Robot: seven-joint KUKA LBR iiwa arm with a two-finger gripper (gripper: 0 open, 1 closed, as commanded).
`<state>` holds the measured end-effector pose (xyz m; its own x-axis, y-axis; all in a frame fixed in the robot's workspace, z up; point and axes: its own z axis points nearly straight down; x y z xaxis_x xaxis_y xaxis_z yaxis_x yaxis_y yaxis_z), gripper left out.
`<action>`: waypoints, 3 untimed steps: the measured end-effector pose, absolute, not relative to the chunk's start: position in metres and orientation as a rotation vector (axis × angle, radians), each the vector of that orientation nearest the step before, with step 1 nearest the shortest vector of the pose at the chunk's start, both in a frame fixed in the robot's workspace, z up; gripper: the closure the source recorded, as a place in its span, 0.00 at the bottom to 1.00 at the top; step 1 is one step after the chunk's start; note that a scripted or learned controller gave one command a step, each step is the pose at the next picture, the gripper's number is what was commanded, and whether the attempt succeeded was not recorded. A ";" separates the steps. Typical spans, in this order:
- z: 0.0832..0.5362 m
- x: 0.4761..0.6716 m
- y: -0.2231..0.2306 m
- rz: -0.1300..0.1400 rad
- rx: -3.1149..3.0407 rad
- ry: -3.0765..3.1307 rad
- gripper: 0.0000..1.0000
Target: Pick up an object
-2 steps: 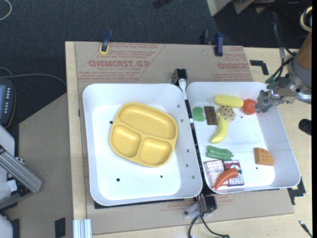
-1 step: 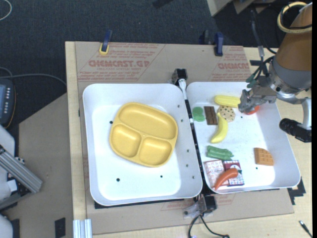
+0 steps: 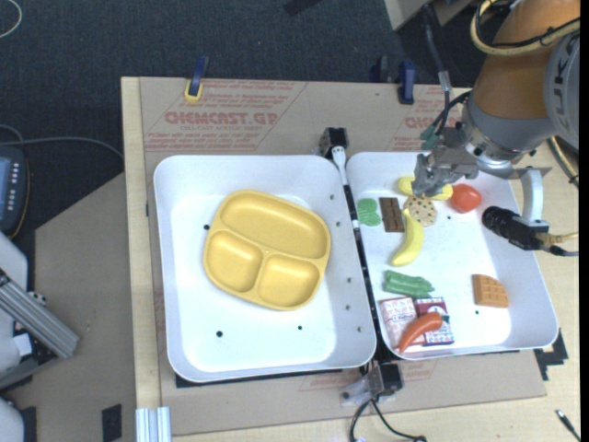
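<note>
My gripper (image 3: 426, 188) hangs over the back part of the right bin (image 3: 525, 334), pointing down. Just in front of it lies a round speckled cookie (image 3: 422, 212), and a yellow piece (image 3: 406, 185) lies at its left side. A red tomato (image 3: 466, 198) sits just to its right. A banana (image 3: 411, 238) lies below the cookie. Whether the gripper touches the cookie or the yellow piece I cannot tell.
The right bin also holds a green round piece (image 3: 368, 212), a brown bar (image 3: 393, 215), a green pepper (image 3: 408, 284), a waffle (image 3: 490, 291), and a red chili (image 3: 421, 328) on a printed packet (image 3: 401, 309). The left bin (image 3: 175, 247) holds a yellow divided tray (image 3: 267, 249).
</note>
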<state>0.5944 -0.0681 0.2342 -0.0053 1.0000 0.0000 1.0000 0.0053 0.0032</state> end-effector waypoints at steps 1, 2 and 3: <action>0.214 0.592 -0.066 -0.004 2.223 2.225 1.00; 0.235 0.591 -0.070 0.004 2.218 2.219 1.00; 0.233 0.596 -0.061 0.002 2.218 2.221 1.00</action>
